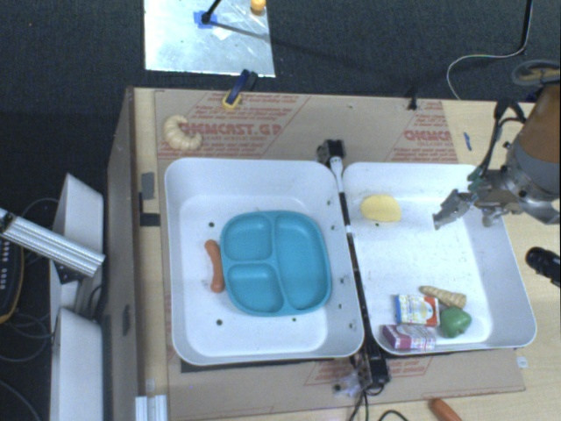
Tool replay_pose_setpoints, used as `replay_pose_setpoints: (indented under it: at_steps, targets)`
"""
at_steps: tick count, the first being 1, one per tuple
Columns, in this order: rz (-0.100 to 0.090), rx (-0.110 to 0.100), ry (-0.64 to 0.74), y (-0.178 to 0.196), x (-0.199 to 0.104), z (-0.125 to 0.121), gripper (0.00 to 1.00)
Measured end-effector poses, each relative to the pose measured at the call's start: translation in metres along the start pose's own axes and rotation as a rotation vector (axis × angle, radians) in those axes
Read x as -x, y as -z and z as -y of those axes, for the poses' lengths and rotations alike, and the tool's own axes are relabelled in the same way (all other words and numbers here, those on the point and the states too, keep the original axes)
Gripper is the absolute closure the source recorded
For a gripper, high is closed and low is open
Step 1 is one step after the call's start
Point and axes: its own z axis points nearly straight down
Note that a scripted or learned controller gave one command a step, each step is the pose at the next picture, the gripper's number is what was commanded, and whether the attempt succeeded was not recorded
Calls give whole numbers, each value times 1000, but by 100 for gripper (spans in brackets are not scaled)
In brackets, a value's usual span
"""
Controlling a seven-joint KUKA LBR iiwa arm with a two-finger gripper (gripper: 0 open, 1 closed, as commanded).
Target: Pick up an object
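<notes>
Objects for picking lie in two white bins on a cardboard-covered desk point(289, 117) over dark carpet. In the right bin point(491, 261), one yellow lemon-like piece point(381, 208) sits at 10 o'clock; at 6 o'clock cluster one tan corn-shaped piece point(443, 296) with its long axis running 10 to 4, one green piece point(454, 323) and two small cartons point(412, 321). The left bin point(188, 261) holds one blue divided plate point(274, 261) and one orange sausage point(215, 265), lengthwise 12 to 6. The tool point(471, 209) hangs at the right bin's 2 o'clock, fingers spread, pinching nothing.
</notes>
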Motion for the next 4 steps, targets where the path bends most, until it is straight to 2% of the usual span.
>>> replay_pose_setpoints:
  at_steps: [1,2,3,4]
  targets:
    - [-1,-2,2,-95,-24,-70,0]
    - [-1,-1,2,-129,-51,-70,0]
    - [0,6,2,-158,-28,-117,0]
    - [0,3,3,-160,-41,-124,0]
